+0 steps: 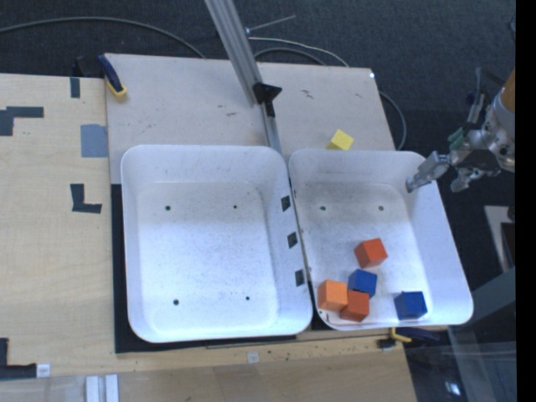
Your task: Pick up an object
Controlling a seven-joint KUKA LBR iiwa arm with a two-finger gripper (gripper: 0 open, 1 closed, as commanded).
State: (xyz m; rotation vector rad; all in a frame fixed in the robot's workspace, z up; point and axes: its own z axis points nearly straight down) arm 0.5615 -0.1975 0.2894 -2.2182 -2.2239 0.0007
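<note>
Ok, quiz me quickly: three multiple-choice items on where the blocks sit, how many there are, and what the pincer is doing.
1. Where do the blocks in the bins lie? A left bin B right bin C both
2. How many blue blocks? A one B two C three
3. The pincer is: A over the right bin's far right rim, nothing between its fingers B gripping a blue block C down in the left bin

B: all five cluster in the right bin near its front.
B: blue blocks and.
A: the pincer hangs at that rim, apart from the blocks.

Bench [193, 99]: two white bins [201, 241], yellow block [341, 140].
</note>
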